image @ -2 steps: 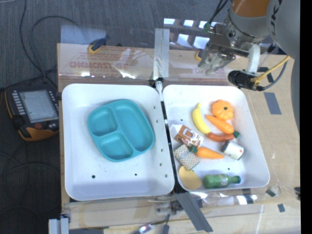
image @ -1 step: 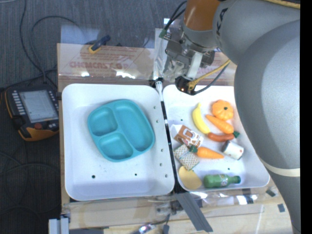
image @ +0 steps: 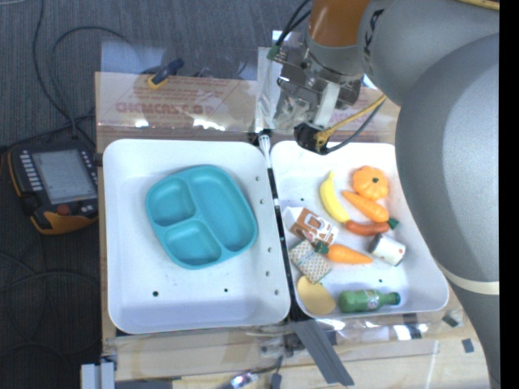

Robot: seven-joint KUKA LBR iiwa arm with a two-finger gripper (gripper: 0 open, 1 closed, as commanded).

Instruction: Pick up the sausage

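Up at the right bin's [image: 422,286] far rim hangs the end effector [image: 293,120], grip state unclear; sausage [image: 366,228] mid-clutter.

Faint reddish lettering is seen on the clear plastic sheet [image: 182,100] laid over the cardboard behind the left bin, but it is too blurred and broken by glare to be read. A printed label is carried by the small brown packet [image: 314,227] in the right bin, and another by the green bottle [image: 369,300]; neither can be made out. The screen of the teach pendant [image: 55,178] at the left is lit, yet no characters on it are legible.
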